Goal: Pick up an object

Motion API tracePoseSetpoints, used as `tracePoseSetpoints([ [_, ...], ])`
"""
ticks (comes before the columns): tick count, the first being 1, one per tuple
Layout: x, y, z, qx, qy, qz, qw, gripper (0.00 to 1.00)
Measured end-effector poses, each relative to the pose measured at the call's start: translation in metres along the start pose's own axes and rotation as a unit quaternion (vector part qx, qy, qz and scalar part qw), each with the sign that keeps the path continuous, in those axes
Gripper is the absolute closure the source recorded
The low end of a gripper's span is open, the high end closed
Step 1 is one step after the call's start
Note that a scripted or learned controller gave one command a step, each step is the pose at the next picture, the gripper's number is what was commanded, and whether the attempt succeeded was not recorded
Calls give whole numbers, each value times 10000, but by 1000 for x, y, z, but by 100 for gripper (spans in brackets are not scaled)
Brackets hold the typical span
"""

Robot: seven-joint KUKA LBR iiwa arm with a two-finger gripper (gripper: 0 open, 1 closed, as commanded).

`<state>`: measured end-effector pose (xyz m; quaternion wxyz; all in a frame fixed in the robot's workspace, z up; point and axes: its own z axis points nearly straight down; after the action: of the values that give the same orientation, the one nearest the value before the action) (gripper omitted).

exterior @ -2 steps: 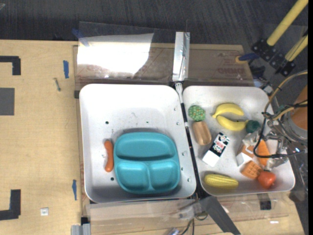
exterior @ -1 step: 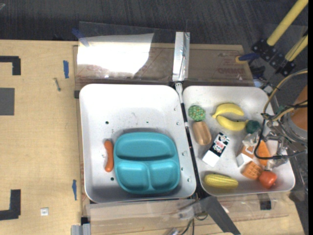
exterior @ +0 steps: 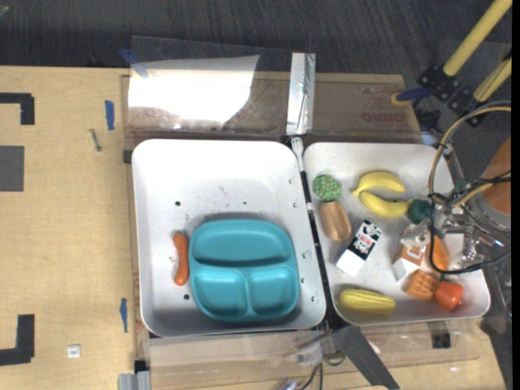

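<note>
Two shallow white bins sit side by side on the bench. The left bin (exterior: 154,169) holds a teal plastic divided tray (exterior: 242,268), smooth and rounded, with one long compartment above two smaller ones; an orange sausage-like toy (exterior: 180,258) lies just beside the tray's left edge.

The right bin (exterior: 341,157) is crowded with small toy foods. A glossy yellow banana (exterior: 380,192) curves near the far side, with a bumpy green ball (exterior: 327,187) to its left and a tan bread-like roll (exterior: 334,220) just below that. A black-and-white carton (exterior: 362,245) lies tilted in the middle. A knobbly yellow corn cob (exterior: 366,301) rests near the front wall. An orange waffle-textured piece (exterior: 419,283) sits beside a red-orange tomato-like toy (exterior: 448,296).

The gripper (exterior: 455,234) hangs low over the right side of this bin, among cables, close to a white-and-orange carton (exterior: 413,250). How far its claw is open, and whether it has hold of anything, I cannot tell
</note>
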<state>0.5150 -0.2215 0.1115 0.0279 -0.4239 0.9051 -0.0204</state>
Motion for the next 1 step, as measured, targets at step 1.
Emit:
tracePoseSetpoints([
  [1, 6, 6, -1, 39, -16, 105, 9999, 0],
])
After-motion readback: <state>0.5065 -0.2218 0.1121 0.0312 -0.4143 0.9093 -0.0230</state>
